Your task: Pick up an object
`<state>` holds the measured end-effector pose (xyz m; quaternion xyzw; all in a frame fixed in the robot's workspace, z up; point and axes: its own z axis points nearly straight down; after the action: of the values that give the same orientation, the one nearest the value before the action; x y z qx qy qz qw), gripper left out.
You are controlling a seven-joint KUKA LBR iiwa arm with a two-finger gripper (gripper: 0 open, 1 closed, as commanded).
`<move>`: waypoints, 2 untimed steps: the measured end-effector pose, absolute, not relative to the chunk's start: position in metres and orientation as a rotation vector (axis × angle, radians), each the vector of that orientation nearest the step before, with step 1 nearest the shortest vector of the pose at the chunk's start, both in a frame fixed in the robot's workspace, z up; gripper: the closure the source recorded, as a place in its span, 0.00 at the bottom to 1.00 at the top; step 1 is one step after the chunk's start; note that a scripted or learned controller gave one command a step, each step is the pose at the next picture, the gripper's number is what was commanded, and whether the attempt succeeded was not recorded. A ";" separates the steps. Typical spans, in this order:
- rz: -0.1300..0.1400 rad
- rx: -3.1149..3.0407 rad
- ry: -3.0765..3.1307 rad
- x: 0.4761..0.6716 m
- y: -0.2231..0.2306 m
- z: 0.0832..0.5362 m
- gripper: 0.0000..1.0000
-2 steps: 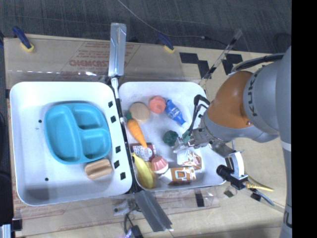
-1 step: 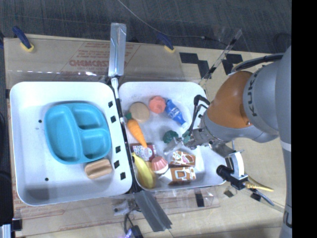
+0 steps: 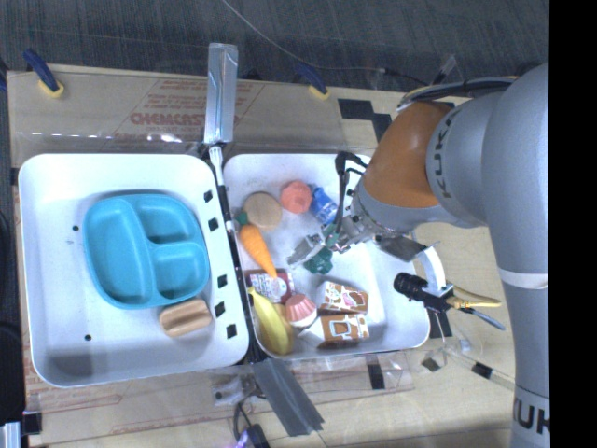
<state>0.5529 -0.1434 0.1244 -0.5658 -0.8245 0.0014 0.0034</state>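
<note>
In the right bin [image 3: 382, 276], a banana [image 3: 270, 327] is lying closest to the camera, just on the near side of the carrot [image 3: 256, 247]. A pink cupcake [image 3: 298, 308] is resting against the banana, nearer than the carrot and slightly to its right. Two small brown cartons [image 3: 342, 312] are sitting side by side further right of the carrot, also on its near side. Across the divider, near and left of the carrot, a bread roll [image 3: 185, 317] is lying in the left bin [image 3: 56, 250], touching the near edge of a blue divided tray [image 3: 145, 248].

The claw [image 3: 312, 247] is hanging level with the carrot, a little to its right. Whether it is open or closed cannot be told, and nothing is visibly held in it. A teal piece [image 3: 320, 262] is lying right at the claw, apart from the carrot.

Beyond the carrot, a tan round lump [image 3: 263, 210] is touching its far end. A red ball [image 3: 296, 195] and a small blue item [image 3: 324, 203] are lying farther right.
</note>
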 end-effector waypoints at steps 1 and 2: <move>0.003 -1.644 -2.669 0.611 -0.122 0.137 0.00; 0.004 -1.642 -2.674 0.643 -0.108 0.105 0.00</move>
<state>0.6426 -0.1075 0.1049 -0.5233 -0.8522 0.0012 0.0021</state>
